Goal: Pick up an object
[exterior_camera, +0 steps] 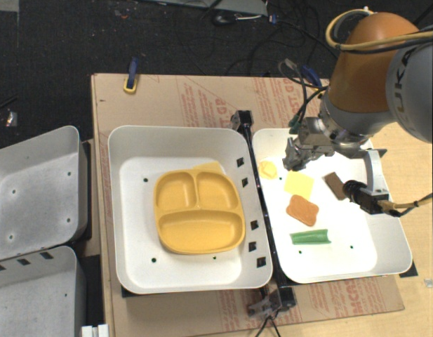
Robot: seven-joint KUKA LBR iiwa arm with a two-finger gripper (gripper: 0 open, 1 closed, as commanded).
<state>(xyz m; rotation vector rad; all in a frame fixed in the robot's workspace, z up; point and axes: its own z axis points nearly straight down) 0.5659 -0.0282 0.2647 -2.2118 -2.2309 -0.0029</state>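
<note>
My gripper (295,160) hangs over the back left part of the right bin (391,255), reaching in from the right. Just left of it lies a small yellow piece (268,169). A flat yellow square (298,184) sits right below the gripper. In front of the square rests an orange piece (302,210), and nearer still a green bar (310,237). A brown piece (333,184) lies to the right of the square. Nothing shows between the gripper's tips.
The left bin (132,188) holds a yellow divided plate (199,212). A black divider with clips (257,202) runs between the bins. A blue and yellow clamp (131,81) sits on the board's back left. Grey trays (34,188) stand at the far left.
</note>
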